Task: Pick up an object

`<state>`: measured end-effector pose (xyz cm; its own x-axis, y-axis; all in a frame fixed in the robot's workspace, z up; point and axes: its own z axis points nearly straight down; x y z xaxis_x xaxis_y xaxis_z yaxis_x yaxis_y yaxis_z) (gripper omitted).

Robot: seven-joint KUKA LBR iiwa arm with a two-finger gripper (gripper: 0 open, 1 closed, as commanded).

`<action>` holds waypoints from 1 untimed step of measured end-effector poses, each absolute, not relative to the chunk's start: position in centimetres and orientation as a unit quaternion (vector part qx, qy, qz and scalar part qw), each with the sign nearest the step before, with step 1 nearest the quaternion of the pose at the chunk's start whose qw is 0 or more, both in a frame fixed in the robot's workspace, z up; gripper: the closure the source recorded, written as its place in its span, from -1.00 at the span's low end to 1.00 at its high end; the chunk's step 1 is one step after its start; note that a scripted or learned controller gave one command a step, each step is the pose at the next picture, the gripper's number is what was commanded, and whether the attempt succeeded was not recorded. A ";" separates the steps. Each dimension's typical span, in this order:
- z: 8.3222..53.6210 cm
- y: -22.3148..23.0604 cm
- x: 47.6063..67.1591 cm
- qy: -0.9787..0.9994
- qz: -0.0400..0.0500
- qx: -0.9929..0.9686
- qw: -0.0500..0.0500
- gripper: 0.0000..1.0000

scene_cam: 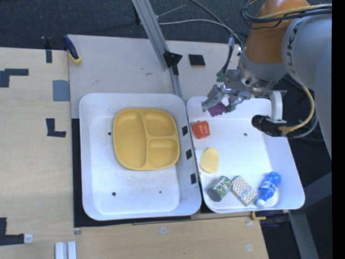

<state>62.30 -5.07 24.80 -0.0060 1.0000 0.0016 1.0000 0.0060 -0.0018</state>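
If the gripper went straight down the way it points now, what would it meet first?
Most likely the purple object at the far edge of the right bin, directly under the gripper. The single slanted view leaves it unclear whether they already touch. The red object lies nearer the camera, off that line.

Grey arm (315, 42), orange band, seemingly black cables

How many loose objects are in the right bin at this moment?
6: purple piece at the far edge between the gripper fingers, red block, yellow piece, green can, patterned box, blue bottle. The arm may hide more.
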 end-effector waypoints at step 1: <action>23.2 0.2 61.5 -0.709 0.001 -0.705 0.001 1.00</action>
